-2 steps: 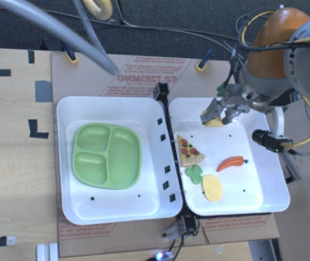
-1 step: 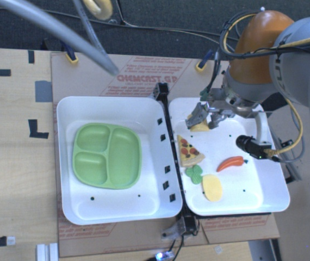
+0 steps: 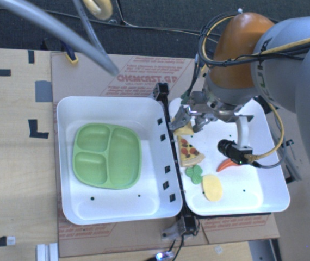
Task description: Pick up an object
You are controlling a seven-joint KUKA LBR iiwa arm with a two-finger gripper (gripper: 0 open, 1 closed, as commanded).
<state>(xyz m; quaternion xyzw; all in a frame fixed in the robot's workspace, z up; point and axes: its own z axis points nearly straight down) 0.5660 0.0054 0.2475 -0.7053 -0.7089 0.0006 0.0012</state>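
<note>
My gripper (image 3: 189,122) hangs low over the left edge of the right bin (image 3: 264,197), its metal fingers just above a pale yellow piece (image 3: 185,130). Right below that piece lies a toy pizza slice (image 3: 189,151). A green toy (image 3: 194,173) and a yellow oval toy (image 3: 212,187) lie further toward the front of the same bin. An orange carrot-like toy (image 3: 227,165) lies to the right, beside a black part of the arm. Nothing shows between the fingers.
The left bin (image 3: 68,118) holds a green divided plate (image 3: 107,155). A black divider with clips (image 3: 168,145) runs between the bins. The arm's orange band (image 3: 241,48) and grey body cover the right bin's back part. Cables loop around the wrist.
</note>
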